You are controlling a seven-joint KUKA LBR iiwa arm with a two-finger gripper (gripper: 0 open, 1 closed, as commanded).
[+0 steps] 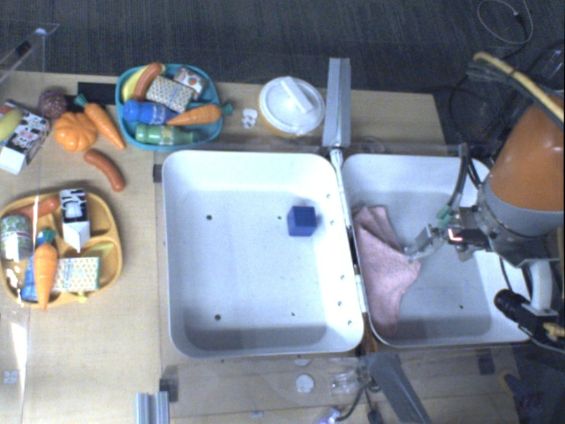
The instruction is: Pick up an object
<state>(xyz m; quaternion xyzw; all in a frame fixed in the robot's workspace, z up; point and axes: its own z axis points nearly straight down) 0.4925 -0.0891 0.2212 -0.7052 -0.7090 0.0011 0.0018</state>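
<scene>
My end effector [422,244] sits low in right bin [459,170], tips at pink cloth [385,263] edge; can't tell grip state. Blue cube [302,220] in left bin [190,263].

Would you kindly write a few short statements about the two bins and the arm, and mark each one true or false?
1. The blue cube lies in the left bin. True.
2. The pink cloth lies in the left bin. False: it lies in the right bin, against its left wall.
3. The tool is over the right bin, next to the cloth. True.
4. The blue cube rests on the cloth. False: they are apart, in separate bins.
5. The white lid sits inside a bin. False: it sits on the bench beyond the bins.
</scene>
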